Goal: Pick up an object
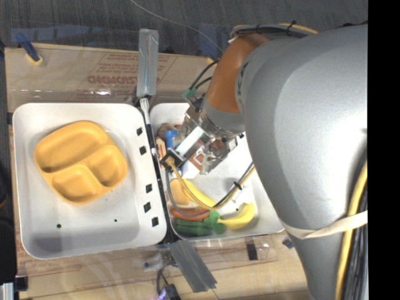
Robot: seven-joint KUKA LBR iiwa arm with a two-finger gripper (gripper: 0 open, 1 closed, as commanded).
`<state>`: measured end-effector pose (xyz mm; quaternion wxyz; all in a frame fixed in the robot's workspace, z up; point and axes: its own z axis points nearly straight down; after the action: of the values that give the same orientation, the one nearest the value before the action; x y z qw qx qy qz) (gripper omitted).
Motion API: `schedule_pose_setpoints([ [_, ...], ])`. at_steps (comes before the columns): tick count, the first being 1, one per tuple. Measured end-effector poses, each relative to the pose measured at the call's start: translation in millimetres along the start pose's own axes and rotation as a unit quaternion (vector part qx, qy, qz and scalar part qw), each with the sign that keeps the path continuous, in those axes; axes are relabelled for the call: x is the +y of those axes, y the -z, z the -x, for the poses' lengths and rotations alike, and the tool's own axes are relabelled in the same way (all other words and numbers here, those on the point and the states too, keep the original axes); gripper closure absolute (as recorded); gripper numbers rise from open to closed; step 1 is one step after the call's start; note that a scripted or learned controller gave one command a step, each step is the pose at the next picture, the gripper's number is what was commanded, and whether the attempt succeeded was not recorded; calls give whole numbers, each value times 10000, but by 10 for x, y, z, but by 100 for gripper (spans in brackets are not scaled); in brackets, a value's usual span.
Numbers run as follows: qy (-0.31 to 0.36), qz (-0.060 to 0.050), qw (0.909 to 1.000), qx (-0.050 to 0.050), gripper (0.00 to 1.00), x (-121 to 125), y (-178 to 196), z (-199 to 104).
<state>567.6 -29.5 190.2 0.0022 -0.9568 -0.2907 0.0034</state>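
Observation:
My gripper (207, 155) reaches down into the right bin (265, 225), near its far left part, under the orange-banded wrist. Small toys lie around it: a blue and orange piece (167, 136) by the divider, a yellow banana (242, 216) toward the front, a green vegetable (199, 225) and an orange carrot-like piece (189, 214) at the front left, and a pale yellow round item (180, 194) beside them. An orange and white thing (201, 159) sits right at the gripper, and I cannot tell whether it is held. The arm hides the bin's right half.
The left bin (37, 230) holds a yellow divided plate (80, 161). A grey divider with black clips (150, 180) runs between the bins. A yellow cable (200, 195) droops over the toys in the right bin.

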Motion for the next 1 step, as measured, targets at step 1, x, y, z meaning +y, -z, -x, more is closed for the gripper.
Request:
schedule_pose_setpoints([
  [1,-1648,22,9863,21,0,-406,253,-478],
])
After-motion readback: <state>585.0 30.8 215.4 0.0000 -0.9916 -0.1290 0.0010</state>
